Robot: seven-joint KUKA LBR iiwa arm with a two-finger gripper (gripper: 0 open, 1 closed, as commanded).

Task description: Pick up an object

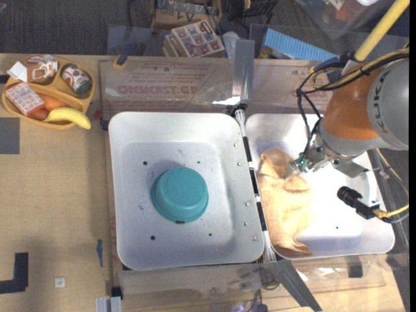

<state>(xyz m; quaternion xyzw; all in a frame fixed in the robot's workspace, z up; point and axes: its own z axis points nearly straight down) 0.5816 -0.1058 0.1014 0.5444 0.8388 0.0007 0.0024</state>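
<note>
Hovering over right bin: gripper at upper edge of cloth. Cloth long axis runs down-left from tip, along bin's left wall. Jaw state: cannot tell. Bowl in left bin, well apart.

Left bin is mostly open floor, just the teal bowl sitting upside down near the middle, so there's plenty of room around it. Right bin is tighter: the tan cloth takes its left side, and the arm hangs over the upper right.
</note>
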